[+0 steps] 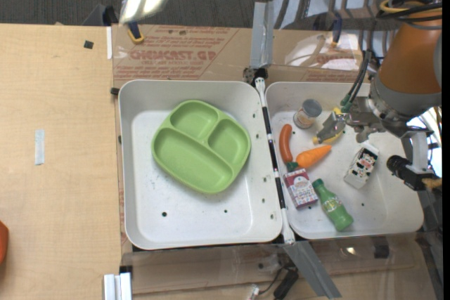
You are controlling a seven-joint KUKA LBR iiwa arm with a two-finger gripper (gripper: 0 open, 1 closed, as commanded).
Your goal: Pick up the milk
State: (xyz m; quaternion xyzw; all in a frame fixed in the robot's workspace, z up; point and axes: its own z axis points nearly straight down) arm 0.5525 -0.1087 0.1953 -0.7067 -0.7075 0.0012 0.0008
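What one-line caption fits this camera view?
Grey arm's gripper above right white bin, beside small cow-print milk carton; green divided plate in left bin.

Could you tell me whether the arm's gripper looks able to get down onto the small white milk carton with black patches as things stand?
Probably yes: the small white milk carton with black patches lies apart from the other items, uncovered, close to the gripper.

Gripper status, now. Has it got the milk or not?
Gripper: over the right bin, finger state cannot be told. Not holding the milk, which lies on the bin floor to its right.
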